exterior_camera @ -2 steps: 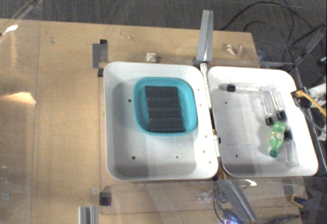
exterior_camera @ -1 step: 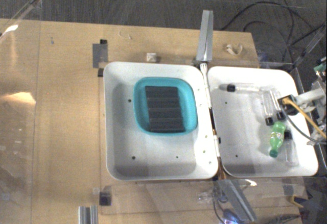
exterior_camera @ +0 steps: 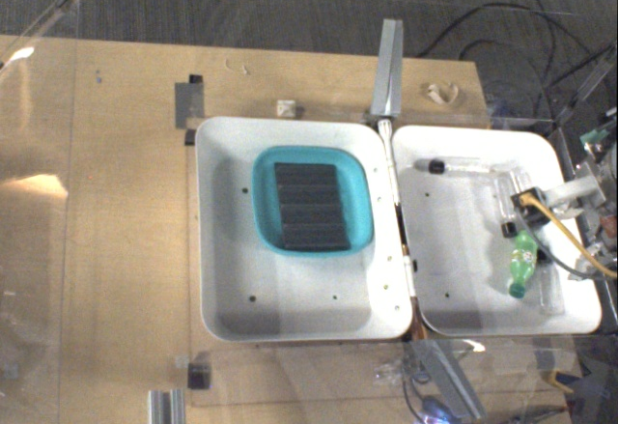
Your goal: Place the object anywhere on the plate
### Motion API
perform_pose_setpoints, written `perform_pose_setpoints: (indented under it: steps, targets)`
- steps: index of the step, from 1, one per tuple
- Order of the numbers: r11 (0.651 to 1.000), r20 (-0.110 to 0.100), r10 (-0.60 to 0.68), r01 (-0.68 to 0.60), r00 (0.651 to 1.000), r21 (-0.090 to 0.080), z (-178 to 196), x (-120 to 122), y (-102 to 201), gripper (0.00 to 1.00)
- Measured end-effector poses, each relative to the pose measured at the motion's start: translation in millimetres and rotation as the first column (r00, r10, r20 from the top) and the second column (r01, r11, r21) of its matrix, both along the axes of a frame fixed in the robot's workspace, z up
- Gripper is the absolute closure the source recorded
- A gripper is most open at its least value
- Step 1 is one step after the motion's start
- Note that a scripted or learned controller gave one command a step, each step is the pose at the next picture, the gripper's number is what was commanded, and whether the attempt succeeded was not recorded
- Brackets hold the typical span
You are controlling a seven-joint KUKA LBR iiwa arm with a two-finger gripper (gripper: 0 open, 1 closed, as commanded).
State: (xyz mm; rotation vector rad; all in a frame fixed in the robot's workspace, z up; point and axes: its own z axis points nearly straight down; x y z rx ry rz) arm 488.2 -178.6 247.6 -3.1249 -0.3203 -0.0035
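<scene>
Two white bins (exterior_camera: 220,219) side by side (touching), wooden bench (exterior_camera: 97,219), black cables (exterior_camera: 502,21).

A small green bottle (exterior_camera: 522,264) lies on its side in the right bin (exterior_camera: 454,306), near that bin's right edge, its darker cap end pointing toward the bin's near wall. A teal plate (exterior_camera: 359,210) with rounded corners and a dark ribbed centre sits flat in the left bin (exterior_camera: 232,306), well apart from the bottle.
</scene>
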Motion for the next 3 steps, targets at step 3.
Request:
perform_pose_setpoints:
  steps: [3]
  targets:
    - [1.000,0.000,0.000,0.000,1.000,0.000,0.2,0.1,0.1,0.00]
